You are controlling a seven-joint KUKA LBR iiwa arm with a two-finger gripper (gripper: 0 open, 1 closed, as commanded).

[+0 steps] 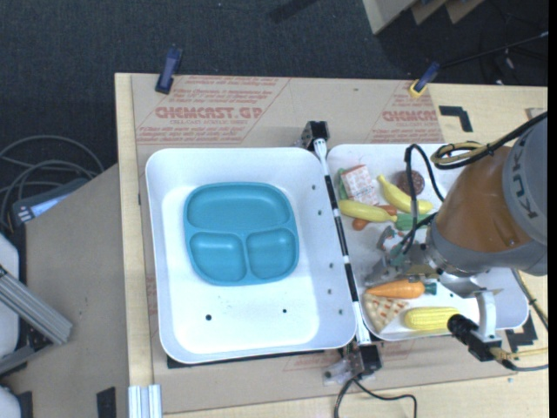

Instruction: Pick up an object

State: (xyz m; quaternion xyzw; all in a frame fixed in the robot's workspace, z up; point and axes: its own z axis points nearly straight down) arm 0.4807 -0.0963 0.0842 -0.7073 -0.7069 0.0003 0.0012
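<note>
Grey arm with orange band [479, 216] reaching in from the right, bent low over the right-hand shallow white bin [348, 159]. Jaws down among the toy foods near that bin's middle, hidden under the wrist; open or closed, impossible to tell. Nothing seen gripped.

In the right bin, possible picks:
- Long yellow plastic banana [365, 210] lying across the upper part, beside a second, shorter yellow banana [396, 194].
- Small white and red packet [357, 181] just above the bananas, near the bin's left wall.
- Dark brown round piece [414, 181] toward the upper rim, close to the arm.
- Orange toy carrot [396, 290] lying crosswise in the lower part, just under the wrist.
- Tan pizza-like wedge [381, 308] touching the carrot from below.
- Yellow corn cob [426, 319] beside the wedge, at the lower rim.

In the left-hand white bin [165, 233], a blue three-compartment plastic plate [242, 233], flat, in the upper half.

Both bins side by side on a tan tabletop with red print [209, 107].
</note>
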